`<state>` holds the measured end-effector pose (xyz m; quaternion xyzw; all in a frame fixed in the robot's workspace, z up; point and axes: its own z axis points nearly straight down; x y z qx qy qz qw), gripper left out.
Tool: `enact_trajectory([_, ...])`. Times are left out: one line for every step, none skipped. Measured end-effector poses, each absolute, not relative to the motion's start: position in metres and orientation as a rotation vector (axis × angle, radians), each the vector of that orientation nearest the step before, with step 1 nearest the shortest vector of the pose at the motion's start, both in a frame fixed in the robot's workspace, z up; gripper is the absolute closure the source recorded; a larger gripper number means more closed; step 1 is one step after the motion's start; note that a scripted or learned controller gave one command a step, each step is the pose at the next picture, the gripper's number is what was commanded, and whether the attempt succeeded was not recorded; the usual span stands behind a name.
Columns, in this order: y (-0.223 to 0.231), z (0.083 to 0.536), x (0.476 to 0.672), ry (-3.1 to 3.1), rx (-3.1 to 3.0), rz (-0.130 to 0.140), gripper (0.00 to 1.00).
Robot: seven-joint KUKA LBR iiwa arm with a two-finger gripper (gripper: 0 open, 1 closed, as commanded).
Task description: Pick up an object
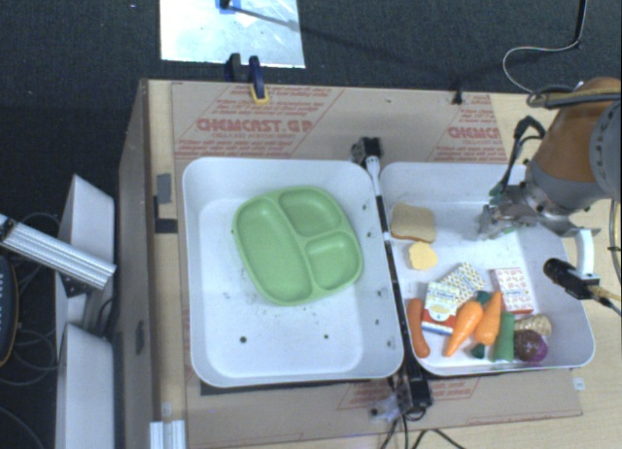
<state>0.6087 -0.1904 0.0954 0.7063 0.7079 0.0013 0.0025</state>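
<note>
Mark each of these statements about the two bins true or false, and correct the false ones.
1. The green divided plate lies in the left bin. True.
2. The end effector hangs over the left bin. False: it is over the right bin, near its far right part.
3. The carrot lies in the right bin. True.
4. The bread slice sits on the green plate. False: it lies in the right bin.
5. The yellow piece lies just in front of the bread slice. True.
</note>
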Motion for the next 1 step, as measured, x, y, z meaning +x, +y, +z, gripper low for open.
enact_trajectory([-0.1904,0.0953,0.6087,2.221,2.216,0.004,0.00])
